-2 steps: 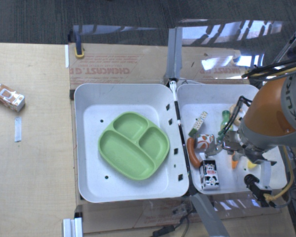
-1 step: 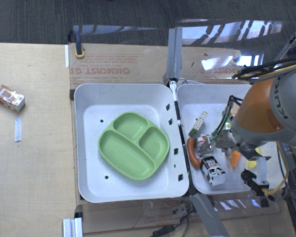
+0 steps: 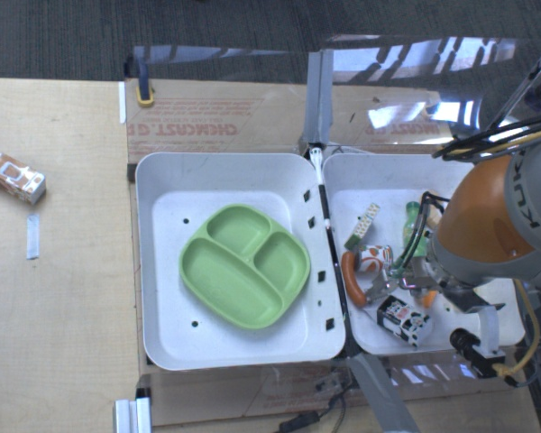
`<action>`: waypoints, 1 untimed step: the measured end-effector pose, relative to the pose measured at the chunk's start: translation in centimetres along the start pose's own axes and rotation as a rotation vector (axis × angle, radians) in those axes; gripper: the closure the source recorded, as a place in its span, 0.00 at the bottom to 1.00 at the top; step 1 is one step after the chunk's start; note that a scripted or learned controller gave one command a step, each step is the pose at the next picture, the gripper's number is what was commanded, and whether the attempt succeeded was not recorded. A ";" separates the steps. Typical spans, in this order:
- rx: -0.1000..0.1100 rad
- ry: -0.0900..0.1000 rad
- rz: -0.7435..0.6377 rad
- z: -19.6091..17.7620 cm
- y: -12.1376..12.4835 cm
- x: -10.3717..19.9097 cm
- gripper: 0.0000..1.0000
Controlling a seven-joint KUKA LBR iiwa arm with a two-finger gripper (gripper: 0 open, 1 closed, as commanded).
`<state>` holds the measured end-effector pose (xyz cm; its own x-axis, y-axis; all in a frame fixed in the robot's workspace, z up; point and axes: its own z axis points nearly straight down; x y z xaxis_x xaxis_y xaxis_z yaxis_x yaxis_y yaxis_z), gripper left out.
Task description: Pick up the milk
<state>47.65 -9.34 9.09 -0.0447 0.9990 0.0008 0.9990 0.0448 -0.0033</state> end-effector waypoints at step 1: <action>0.001 0.000 0.004 -0.8 0.0 -0.1 1.00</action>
<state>47.64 -9.44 9.93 -0.0408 0.9992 0.0008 0.9992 0.0408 -0.0045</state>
